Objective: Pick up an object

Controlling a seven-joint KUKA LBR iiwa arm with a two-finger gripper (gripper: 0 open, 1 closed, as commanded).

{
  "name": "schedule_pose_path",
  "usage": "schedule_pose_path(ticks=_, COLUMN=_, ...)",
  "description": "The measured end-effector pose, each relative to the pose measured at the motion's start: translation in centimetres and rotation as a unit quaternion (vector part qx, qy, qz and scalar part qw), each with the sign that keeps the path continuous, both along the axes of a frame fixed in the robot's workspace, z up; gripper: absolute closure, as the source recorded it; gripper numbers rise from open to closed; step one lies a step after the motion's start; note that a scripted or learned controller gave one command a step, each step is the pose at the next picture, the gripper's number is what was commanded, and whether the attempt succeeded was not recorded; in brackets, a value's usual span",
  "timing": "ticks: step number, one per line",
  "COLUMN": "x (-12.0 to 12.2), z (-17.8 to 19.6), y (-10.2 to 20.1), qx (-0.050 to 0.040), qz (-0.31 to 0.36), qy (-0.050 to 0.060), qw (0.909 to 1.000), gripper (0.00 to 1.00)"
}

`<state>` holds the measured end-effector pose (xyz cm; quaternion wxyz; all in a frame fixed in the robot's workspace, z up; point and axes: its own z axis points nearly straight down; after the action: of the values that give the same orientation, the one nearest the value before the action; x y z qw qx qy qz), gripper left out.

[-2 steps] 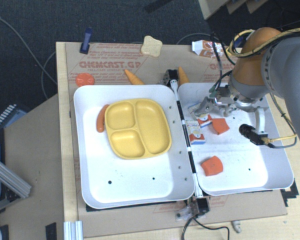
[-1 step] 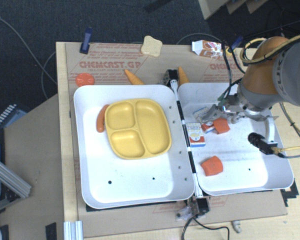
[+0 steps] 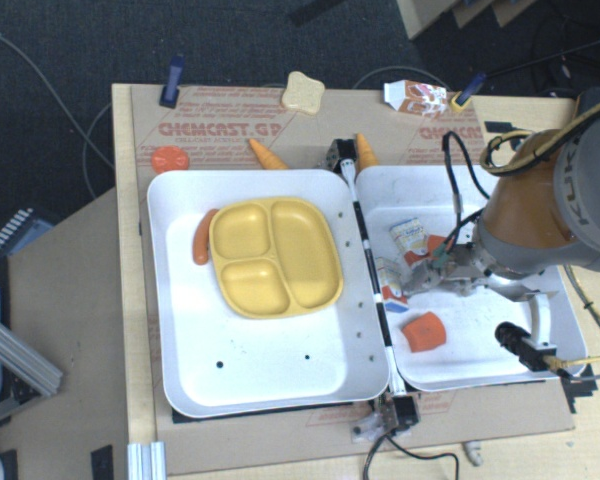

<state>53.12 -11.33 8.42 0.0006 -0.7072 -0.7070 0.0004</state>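
Jaws (image 3: pixel 412 286) sit low by the right bin's (image 3: pixel 480 370) left wall.

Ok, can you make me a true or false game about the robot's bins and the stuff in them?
1. The yellow plate sits in the left bin. True.
2. The plate has three compartments. True.
3. The orange block lies in the left bin. False: it lies in the right bin.
4. The hot dog is on top of the plate. False: it lies beside the plate's left edge, on the bin floor.
5. The robot's claw is over the right bin. True.
6. The bread slice lies inside a bin. False: it lies on the board behind the bins.
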Motion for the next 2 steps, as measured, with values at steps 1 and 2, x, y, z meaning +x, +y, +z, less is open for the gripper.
schedule_pose_path(ticks=1, x=5.5, z=0.1, y=2.1, qx=0.0001, qz=0.001, qy=-0.001, qw=1.0, gripper=0.0)
schedule_pose_path(ticks=2, x=10.0, z=0.1, y=1.8, qx=-0.0004, qz=0.001, qy=-0.001, qw=1.0, gripper=0.0)
